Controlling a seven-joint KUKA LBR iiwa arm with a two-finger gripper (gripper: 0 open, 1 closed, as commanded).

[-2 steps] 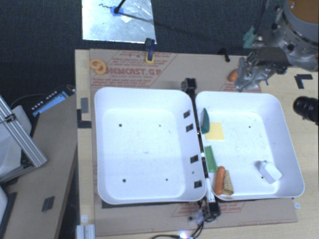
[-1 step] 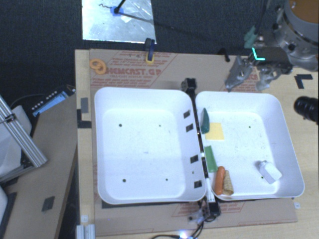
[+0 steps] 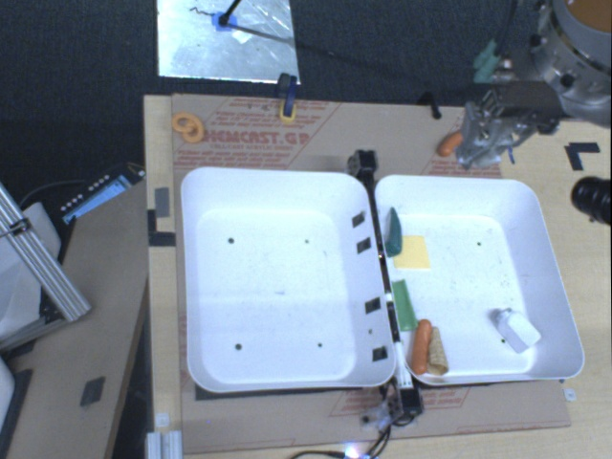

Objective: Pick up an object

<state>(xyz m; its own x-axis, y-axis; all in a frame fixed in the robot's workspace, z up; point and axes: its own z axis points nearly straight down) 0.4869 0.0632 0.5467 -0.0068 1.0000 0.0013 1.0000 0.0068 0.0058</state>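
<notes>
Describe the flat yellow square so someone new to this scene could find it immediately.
Start at the right-hand white bin and look along its left wall, near the divider. The flat yellow square lies there, just right of the upright teal piece and above the green strip. It is the only yellow, sheet-like item in the bin.

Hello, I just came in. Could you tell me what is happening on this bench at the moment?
A grey robot arm reaches in from the right. Its pincer is above the bench, behind the far rim of the right bin, with a small orange thing beside it. In that bin lie a yellow square, a teal piece, a green piece, a carrot and a white block.
</notes>
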